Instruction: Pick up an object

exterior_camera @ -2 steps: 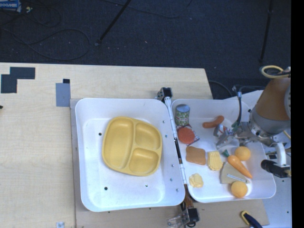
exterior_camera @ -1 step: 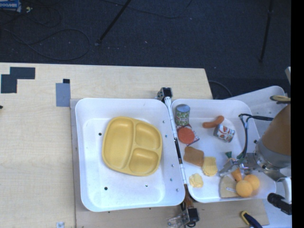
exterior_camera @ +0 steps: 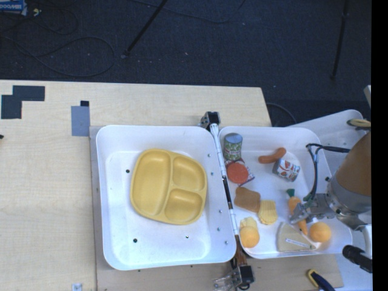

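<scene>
- two shallow white bins sit side by side on the wooden bench; the left bin (exterior_camera: 115,247) carries a yellow divided tray (exterior_camera: 168,185), lying flat near its middle
- the right bin (exterior_camera: 260,135) carries the loose items: a small tin can (exterior_camera: 233,146) upright at its upper left; a red disc (exterior_camera: 237,173) just below the can; a sausage (exterior_camera: 271,156) toward the top; a white printed cup (exterior_camera: 286,169) on its side next to it; a brown bread slice (exterior_camera: 247,199); a ridged yellow chip (exterior_camera: 267,211) touching the slice's lower edge; a yellow round fruit (exterior_camera: 249,236) near the lower left corner; a pale wedge (exterior_camera: 293,239) along the lower rim
- the gripper (exterior_camera: 305,217) is low in the right bin, reached in from the right; whether its fingers are spread or pressed together, i cannot tell
- an orange ball (exterior_camera: 319,231) lies just beside the gripper, lower right of it; a small carrot (exterior_camera: 293,202) sits just above left; nothing seen gripped
</scene>
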`<state>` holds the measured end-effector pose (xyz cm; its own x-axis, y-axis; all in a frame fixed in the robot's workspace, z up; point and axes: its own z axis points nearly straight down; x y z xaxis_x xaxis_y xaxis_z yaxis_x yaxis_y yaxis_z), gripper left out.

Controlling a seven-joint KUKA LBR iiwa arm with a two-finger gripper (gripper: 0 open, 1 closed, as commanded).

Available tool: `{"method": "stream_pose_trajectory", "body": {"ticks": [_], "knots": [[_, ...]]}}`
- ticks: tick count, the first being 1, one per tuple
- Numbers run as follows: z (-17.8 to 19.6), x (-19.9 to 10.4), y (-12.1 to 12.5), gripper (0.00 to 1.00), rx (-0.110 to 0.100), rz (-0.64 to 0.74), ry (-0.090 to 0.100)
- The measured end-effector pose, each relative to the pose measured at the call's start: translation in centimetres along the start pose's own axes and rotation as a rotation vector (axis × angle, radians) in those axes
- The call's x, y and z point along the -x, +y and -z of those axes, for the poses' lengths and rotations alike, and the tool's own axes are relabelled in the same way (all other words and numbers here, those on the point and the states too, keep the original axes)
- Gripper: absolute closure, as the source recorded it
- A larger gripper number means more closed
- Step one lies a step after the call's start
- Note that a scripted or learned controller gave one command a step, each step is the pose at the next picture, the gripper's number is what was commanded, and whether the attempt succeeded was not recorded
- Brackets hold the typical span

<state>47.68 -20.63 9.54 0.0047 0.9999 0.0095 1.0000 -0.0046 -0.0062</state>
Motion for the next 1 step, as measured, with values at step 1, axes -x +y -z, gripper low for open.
{"method": "stream_pose_trajectory", "body": {"ticks": [1], "knots": [[5.84, -7.47, -0.21, 1.0, -0.001, 0.005, -0.007]]}}
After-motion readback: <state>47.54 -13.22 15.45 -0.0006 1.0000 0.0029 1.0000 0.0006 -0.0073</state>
